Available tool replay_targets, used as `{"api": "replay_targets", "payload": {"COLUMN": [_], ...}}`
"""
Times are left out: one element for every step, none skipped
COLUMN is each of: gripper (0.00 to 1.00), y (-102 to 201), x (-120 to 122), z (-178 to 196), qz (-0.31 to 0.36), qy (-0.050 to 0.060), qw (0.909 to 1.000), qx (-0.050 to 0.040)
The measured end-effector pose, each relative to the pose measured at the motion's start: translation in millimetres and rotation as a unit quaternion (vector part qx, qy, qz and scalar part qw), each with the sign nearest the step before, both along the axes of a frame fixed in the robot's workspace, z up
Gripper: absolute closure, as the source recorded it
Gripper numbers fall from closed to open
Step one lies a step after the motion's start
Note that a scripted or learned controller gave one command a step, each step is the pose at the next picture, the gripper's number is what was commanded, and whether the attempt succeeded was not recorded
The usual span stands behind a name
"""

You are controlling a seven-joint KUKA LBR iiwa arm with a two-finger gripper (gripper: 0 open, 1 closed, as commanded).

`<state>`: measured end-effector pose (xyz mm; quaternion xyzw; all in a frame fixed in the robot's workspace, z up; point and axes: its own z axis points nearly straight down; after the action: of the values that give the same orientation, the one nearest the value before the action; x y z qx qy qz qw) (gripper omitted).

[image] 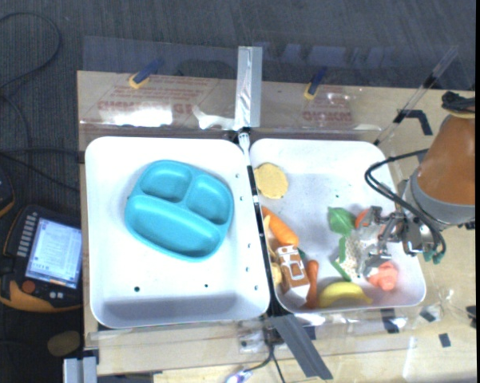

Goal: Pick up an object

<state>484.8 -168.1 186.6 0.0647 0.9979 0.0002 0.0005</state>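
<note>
Handheld screen pendant (41,255) on dark carpet, black cable (16,62) nearby

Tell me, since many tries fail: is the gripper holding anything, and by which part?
Cannot be told: the gripper is low among the toy food in the right bin, its fingertips lost in clutter.

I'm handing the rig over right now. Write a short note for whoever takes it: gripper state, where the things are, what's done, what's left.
Gripper: low in the right bin, near its right side; whether the fingers are open or closed is unclear, and nothing is visibly held.
Right bin: yellow disc at the top left, carrot, green piece, banana along the near wall, pink piece just below the gripper.
Left bin: blue divided plate.
Done: the arm has reached the pile.
Left: grasp one object and lift it.
</note>
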Motion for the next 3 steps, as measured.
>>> {"api": "replay_targets", "payload": {"gripper": [1.0, 1.0, 1.0], "y": [0.2, 0.1, -51.6], "x": [1.5, 2.7, 31.9], "z": [9.3, 18.3, 20.7], "qz": [0.0, 0.0, -0.04], "qy": [-0.001, -0.002, -0.001], "qw": [1.0, 1.0, 0.9992], "qx": [-0.0006, -0.0012, -0.0002]}}
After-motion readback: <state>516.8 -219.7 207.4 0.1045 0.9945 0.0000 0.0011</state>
